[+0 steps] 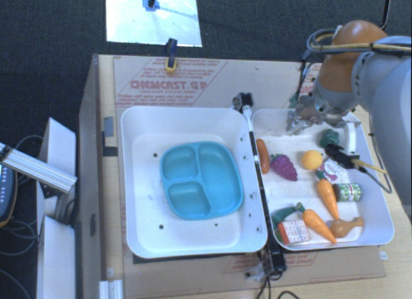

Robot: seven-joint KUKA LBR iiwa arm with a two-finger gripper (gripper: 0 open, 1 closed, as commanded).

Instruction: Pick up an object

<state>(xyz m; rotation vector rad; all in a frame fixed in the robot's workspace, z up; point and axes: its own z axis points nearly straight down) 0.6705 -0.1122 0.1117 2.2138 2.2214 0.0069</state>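
no single target called out, the pickables all sit in the right bin (293, 191), and the gripper (301, 123) is over that bin's far edge. can't tell how far open the gripper is or whether it has hold of anything, too small and blurred from here. closest item to it is a teal thing (329, 138), just on the arm side and slightly toward the near rim. next out: a yellow round fruit (312, 159) almost straight toward the near rim from the gripper, and purple grapes (284, 166) near that on the side away from the arm. then an orange-red long piece (262, 155) lying along the wall shared with the left bin (148, 143). further from the gripper, toward the near rim on the arm side: a red-and-white packet (333, 172), and beyond it a small can (347, 192) with a carrot (327, 198) just beside it. farthest from the gripper, along the near rim: a second carrot (317, 224) and a tan drumstick-shaped piece (346, 227) beside its thick end. a red-and-white box (294, 231) lies on the carrot's other side, and a green piece (286, 213) touches that box. across the shared wall, well apart from the gripper, a blue divided tray (201, 179) lies flat in the middle of the left bin. the arm (380, 72) comes in from the right, above the right bin's far corner
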